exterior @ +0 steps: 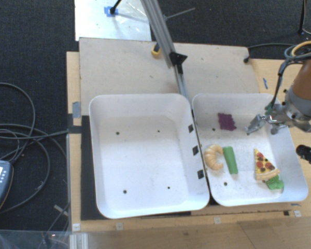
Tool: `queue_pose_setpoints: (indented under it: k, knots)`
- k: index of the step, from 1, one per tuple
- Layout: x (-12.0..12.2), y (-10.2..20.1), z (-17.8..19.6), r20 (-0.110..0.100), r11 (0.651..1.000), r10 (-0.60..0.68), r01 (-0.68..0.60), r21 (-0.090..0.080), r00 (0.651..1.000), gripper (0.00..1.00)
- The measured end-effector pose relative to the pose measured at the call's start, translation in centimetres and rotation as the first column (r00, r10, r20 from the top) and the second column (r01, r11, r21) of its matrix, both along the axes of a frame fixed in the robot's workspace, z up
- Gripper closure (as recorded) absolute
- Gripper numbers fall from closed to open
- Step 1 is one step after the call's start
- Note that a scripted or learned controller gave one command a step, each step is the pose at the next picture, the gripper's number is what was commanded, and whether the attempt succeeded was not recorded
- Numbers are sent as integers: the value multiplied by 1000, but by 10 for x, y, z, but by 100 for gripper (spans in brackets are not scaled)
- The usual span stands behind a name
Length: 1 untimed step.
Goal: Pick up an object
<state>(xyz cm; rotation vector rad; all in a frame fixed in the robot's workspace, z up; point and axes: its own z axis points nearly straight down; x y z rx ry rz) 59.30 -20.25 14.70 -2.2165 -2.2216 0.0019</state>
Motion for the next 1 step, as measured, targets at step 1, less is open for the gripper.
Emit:
queue_pose_setpoints:
  k: [1]
  knots:
    - [0, 1, -52, 0, 1000, -1, 1, 0, 1000, 0]
